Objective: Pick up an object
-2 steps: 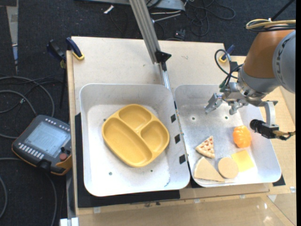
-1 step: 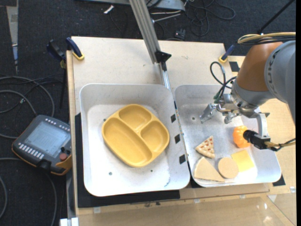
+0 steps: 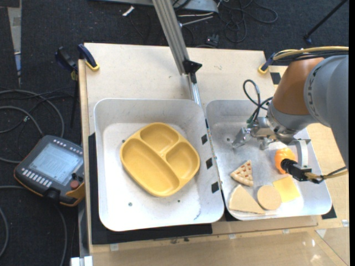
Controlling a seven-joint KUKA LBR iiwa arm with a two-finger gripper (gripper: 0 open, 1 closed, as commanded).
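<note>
Right now I see the arm (image 3: 310, 93) reaching in from the right and hanging over the right bin (image 3: 222, 115), its orange band above the wrist sitting over that bin's far right part. The gripper (image 3: 250, 136) is low over the bin's middle, pointing toward the left wall, and I can make out metal fingers spread a little with bare bin floor between them; nothing sits in that gap.

The loose objects all lie in the near half of the right bin. A waffle-patterned triangle (image 3: 243, 173) lies just beside the gripper's near side, apart from it. Toward the near edge a pale wedge (image 3: 243, 200) rests against a tan round disc (image 3: 269, 197), and a yellow square slice (image 3: 288, 189) lies touching the disc on its right. An orange piece (image 3: 282, 159) sits by the right wall, partly behind a black cable end; I cannot tell its full shape.

The left bin (image 3: 111, 204) carries a yellow divided plate (image 3: 160, 158) with three compartments, lying flat near the middle, slightly toward the far side. A pendant controller (image 3: 51, 169) lies on the floor off the bench's left edge.
</note>
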